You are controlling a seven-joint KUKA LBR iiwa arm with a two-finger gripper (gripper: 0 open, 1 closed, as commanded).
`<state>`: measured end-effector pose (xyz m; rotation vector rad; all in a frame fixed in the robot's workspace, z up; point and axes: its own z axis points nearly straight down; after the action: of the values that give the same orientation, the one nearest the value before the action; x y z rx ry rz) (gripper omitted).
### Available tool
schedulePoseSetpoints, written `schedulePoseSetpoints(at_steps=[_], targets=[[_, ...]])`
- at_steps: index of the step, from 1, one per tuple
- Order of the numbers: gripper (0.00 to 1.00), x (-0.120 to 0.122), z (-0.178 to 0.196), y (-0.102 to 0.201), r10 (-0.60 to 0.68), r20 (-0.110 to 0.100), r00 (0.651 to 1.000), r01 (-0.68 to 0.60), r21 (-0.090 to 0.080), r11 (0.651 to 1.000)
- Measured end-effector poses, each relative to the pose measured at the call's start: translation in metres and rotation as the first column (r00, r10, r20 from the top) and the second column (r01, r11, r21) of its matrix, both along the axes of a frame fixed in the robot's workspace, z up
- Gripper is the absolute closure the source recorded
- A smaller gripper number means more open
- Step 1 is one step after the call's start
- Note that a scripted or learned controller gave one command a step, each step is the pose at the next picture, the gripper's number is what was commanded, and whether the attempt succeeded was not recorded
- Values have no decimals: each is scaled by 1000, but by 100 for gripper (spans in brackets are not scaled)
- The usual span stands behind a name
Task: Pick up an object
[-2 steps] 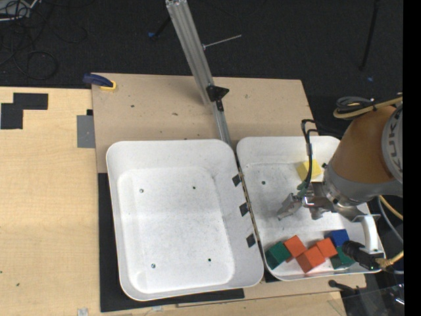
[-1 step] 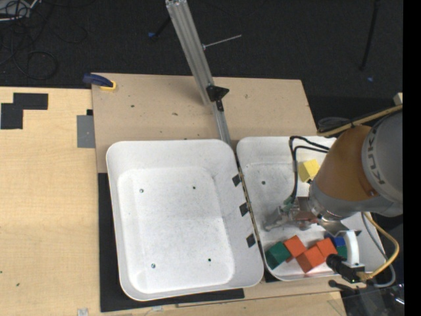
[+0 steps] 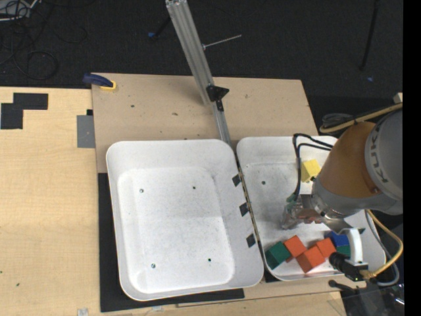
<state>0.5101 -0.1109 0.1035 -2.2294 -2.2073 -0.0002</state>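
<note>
My gripper (image 3: pixel 291 217) hangs low over the middle of the right bin (image 3: pixel 266 160), pointing down at bare white floor. Nothing shows between it and the floor. Just in front of it, at the bin's near edge, lies a cluster of blocks: a green block (image 3: pixel 277 254), an orange block (image 3: pixel 295 245), two more orange-red blocks (image 3: pixel 312 258) and a blue block (image 3: pixel 340 239). A yellow block (image 3: pixel 309 170) lies behind the gripper, partly hidden by the arm (image 3: pixel 358 170).
The left bin (image 3: pixel 174 216) sits beside the right one, with black clips along their shared rim (image 3: pixel 243 209). A slanted metal rail (image 3: pixel 197 58) rises behind the bins. Tan board surrounds both.
</note>
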Motion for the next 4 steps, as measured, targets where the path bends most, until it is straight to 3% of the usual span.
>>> schedulePoseSetpoints(at_steps=[3,4], targets=[[100,6,148,2,11,5,1000,-11,-3,1000],[100,27,153,46,14,2,1000,-14,-2,1000]])
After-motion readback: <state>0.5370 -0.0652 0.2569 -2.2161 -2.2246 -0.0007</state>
